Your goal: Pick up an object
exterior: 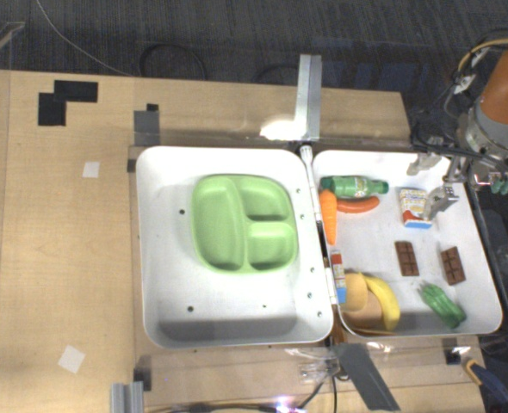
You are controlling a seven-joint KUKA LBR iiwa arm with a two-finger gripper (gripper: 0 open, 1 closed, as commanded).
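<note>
My gripper (441, 189) hangs over the upper right part of the right bin (486, 256), just right of a small white carton (415, 206) with a red and blue base. I see nothing held in it. The bin also holds a green bottle (355, 185) lying on its side, an orange carrot (327, 216), an orange-red piece (358, 204) under the bottle, two brown chocolate bars (406, 258) (452, 265), a yellow banana (384, 298), a tan bun-like piece (358, 295) and a green vegetable (442, 305).
The left bin (164, 256) holds a green divided plate (241, 222). A metal post (309, 101) stands behind the ridge between the bins. The arm's orange band (505, 93) and cables sit at the far right, above the bin's back corner.
</note>
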